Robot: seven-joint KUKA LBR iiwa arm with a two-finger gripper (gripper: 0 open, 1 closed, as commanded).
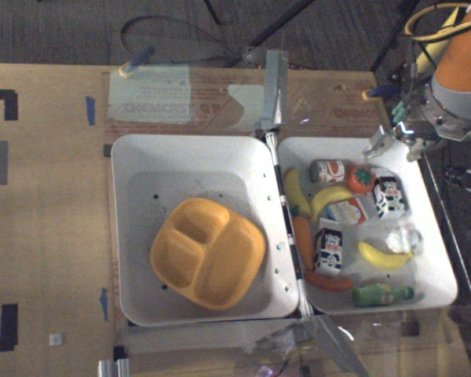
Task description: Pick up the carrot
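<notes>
- Lying lengthwise along the left wall of the right bin (443, 285), carrot (302, 240) just beside a milk carton (329, 251).
- Likely light, stiff, smooth; best pinched across the middle.
- Hovering over that bin's far right corner, gripper (394, 137); finger state impossible to tell.

Wooden bench (47, 234) bears two white bins (133, 163), seemingly touching.

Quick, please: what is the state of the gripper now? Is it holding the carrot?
Gripper: open or shut cannot be told; it sits over the right bin's upper edge, and the carrot lies in that bin, not held.
</notes>
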